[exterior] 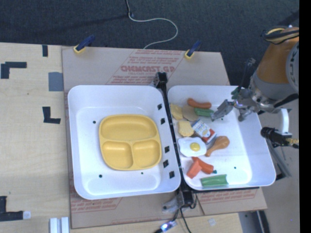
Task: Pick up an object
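Gripper (224, 109) low over right bin (260, 171), pointing left at toy food heaped on the bin's left side, green piece (204, 112) and sausage (199, 103) nearest; grip state cannot be told, nothing visibly held; left bin (80, 178) holds a yellow tray (130, 141)

We're counting two white bins: the left bin (80, 130) and the right bin (252, 159). We're seeing one yellow divided plate (130, 141), one fried egg (192, 147), one sausage (199, 103), one drumstick (217, 145), two green pieces (214, 180) (204, 112), and one orange carrot piece (193, 169).
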Robot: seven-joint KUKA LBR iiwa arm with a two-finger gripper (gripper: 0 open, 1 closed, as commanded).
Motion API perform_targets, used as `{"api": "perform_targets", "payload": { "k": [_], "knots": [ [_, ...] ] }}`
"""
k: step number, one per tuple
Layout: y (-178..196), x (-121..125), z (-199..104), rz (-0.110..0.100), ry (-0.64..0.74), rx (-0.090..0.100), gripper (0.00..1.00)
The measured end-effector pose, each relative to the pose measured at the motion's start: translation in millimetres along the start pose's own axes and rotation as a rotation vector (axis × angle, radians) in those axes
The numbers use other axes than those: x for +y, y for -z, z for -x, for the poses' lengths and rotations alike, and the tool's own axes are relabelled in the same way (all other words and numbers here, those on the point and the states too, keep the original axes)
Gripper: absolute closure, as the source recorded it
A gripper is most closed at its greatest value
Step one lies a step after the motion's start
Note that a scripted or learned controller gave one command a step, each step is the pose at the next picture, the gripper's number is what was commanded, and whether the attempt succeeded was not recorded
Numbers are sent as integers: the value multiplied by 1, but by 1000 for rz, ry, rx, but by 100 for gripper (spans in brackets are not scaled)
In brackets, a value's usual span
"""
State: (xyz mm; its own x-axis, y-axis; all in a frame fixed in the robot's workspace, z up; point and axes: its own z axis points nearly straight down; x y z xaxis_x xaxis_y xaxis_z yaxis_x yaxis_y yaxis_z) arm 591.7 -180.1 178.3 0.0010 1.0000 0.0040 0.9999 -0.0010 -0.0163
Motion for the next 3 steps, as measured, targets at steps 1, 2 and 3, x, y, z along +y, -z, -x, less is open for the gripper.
{"api": "perform_targets", "payload": {
  "k": [1,2,3],
  "knots": [
    [7,3,0,11,3,-3,0],
    [-60,4,1,6,3,-3,0],
    [-94,6,0,14,3,-3,0]
  ]
}}
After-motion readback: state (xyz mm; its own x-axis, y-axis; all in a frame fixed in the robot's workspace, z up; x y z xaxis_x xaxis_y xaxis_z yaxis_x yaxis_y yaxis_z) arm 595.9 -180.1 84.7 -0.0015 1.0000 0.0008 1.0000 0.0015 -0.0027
